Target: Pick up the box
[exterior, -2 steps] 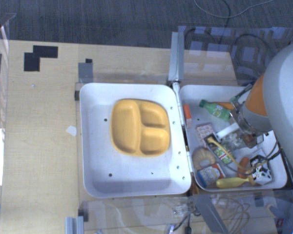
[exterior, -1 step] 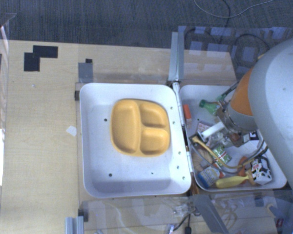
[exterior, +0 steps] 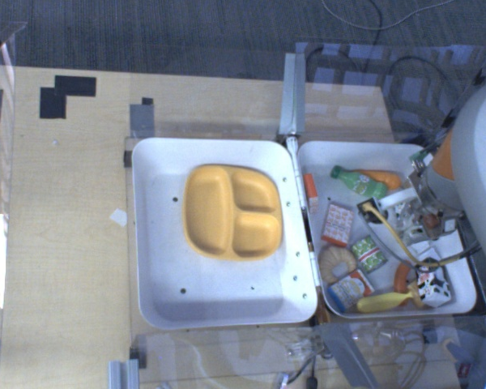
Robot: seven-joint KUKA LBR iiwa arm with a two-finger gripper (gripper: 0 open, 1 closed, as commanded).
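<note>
From the overhead camera, the flat red-and-white printed cardboard box (exterior: 338,223) lay face up in the right-hand shallow white plastic bin (exterior: 468,298). It sat close to the wall that bin shares with its neighbour, about midway between the far and near edges. Its long axis ran roughly from far edge to near edge, leaning a little.

The grey arm's gripper (exterior: 413,217) hung low over the same bin, nearer the outer wall, so the box lay straight across from it towards the shared wall and apart from it. Whether the gripper was spread or pressed together, I couldn't tell; nothing showed in its grasp.

A green plastic bottle (exterior: 356,181) lay beyond the box and a small green-labelled packet (exterior: 369,252) just off its near corner. To my eye, that left little room for a clean descent.
</note>
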